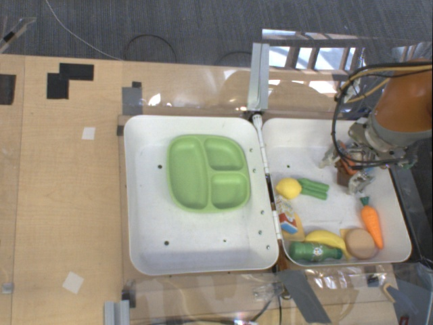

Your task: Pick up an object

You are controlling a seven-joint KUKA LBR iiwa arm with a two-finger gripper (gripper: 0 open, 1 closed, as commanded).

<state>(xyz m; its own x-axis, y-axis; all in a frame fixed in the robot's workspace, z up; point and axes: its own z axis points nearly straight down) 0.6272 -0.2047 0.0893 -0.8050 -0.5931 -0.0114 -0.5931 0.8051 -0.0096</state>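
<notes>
Two white bins side by side on the worktop [61, 202]; the left bin [152, 249] carries a green divided plate [208, 172], lying flat near its middle; the right bin [304, 141] holds the toy food, crowded toward its near edge: a lemon [289, 188] touching a green bean pod [313, 188], a banana [326, 238], a green bottle [316, 252], an egg [360, 243], a carrot [371, 225]; the tool [353, 175] hangs over the far right of that bin, above the carrot; whether its grip is wide or narrow, I cannot tell.
</notes>
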